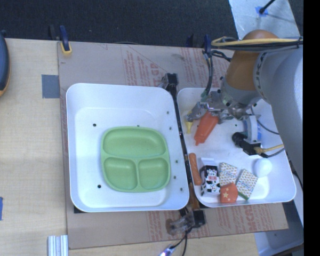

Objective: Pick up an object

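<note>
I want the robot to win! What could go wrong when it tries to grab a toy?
The gripper sits over the orange carrot-shaped toy, which lies tilted near the right bin's wall, so the fingers might bump the wall or let the toy slip. Toys at the bin's near end, the cow-patterned block and the patterned pieces, lie packed together, so reaching there could shove neighbours instead of lifting one.

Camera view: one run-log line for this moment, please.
gripper over right bin | orange carrot toy at gripper, hold unclear | green tray in left bin
</note>
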`<state>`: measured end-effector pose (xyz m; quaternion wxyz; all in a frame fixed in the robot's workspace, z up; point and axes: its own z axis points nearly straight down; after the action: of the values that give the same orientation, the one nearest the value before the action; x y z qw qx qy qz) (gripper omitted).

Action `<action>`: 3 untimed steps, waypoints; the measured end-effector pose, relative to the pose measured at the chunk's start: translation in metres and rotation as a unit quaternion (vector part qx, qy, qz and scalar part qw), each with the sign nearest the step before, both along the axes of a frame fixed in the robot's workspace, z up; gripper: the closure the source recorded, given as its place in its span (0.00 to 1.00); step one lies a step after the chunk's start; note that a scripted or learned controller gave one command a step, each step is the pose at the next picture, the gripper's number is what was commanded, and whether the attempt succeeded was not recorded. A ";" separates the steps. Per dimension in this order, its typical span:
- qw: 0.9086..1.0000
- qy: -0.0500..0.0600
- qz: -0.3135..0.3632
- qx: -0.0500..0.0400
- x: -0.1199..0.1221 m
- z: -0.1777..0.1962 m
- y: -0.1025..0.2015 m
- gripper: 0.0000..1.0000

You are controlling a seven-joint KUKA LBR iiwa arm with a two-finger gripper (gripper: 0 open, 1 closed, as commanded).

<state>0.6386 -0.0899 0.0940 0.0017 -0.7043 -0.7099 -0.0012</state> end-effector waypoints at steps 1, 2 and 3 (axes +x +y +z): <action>1.000 -0.006 0.002 -0.001 0.004 0.018 -0.001 1.00; 1.000 -0.004 0.003 -0.001 0.003 0.016 -0.001 0.00; 1.000 -0.004 -0.004 -0.005 0.019 0.093 -0.075 0.00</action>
<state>0.6578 -0.1647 0.1868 -0.0046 -0.7073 -0.7069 -0.0001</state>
